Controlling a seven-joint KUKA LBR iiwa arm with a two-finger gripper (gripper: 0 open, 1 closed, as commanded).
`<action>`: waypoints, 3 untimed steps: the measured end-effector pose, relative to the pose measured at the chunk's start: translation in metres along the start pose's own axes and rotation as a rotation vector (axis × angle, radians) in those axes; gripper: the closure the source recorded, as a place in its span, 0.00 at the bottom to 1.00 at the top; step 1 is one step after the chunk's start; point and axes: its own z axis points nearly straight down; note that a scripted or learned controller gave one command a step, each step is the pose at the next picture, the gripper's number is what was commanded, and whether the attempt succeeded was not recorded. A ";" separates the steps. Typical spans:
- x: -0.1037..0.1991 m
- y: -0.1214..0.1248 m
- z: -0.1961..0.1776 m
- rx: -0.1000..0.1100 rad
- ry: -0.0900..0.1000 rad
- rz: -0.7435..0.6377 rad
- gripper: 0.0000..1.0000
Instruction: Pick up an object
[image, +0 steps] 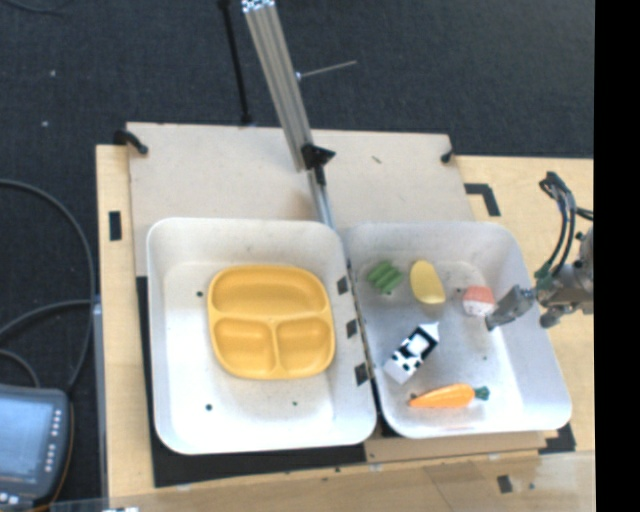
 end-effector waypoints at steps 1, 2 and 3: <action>0.000 0.000 0.000 -0.001 0.000 0.001 0.00; 0.001 0.004 0.043 0.005 -0.001 0.005 0.00; 0.004 0.002 0.086 0.005 0.000 0.005 0.00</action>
